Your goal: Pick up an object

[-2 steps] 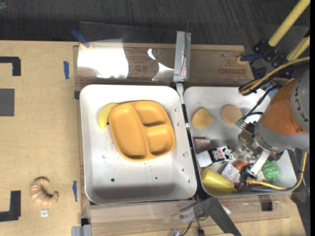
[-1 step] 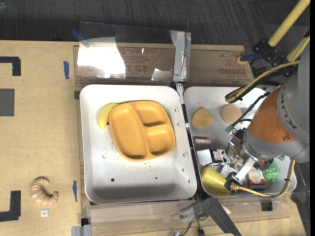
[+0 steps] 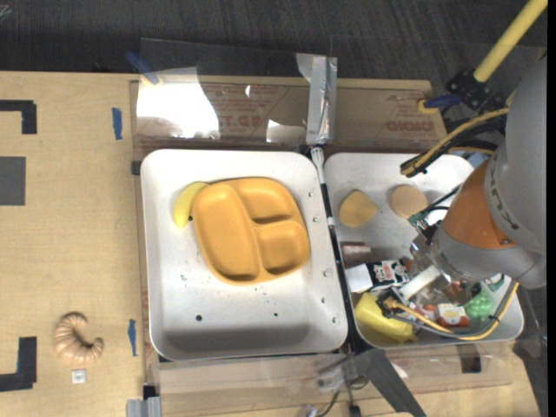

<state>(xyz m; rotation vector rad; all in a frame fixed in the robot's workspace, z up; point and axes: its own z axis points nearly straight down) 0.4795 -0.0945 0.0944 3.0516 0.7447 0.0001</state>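
Note:
My gripper [image 3: 417, 290] is low in the right bin [image 3: 382, 174], at its front half, among a heap of small items. Below it lies a yellow object [image 3: 379, 318]; a green object [image 3: 480, 306] sits to its right, partly under the arm. A white and black card [image 3: 382, 272] lies just left of the gripper. Two tan round pieces [image 3: 357, 208] [image 3: 407, 200] rest at the back of this bin. A small brown item [image 3: 356, 251] lies near the bin's left wall. The arm's orange band [image 3: 473, 220] hides part of the bin.
The left bin [image 3: 165, 276] holds an orange divided plate [image 3: 250, 228] with a yellow piece [image 3: 183, 201] sticking out from under its left side. A tan curled toy [image 3: 78, 338] lies on the bench at far left. A clear taped panel [image 3: 252, 102] stands behind the bins.

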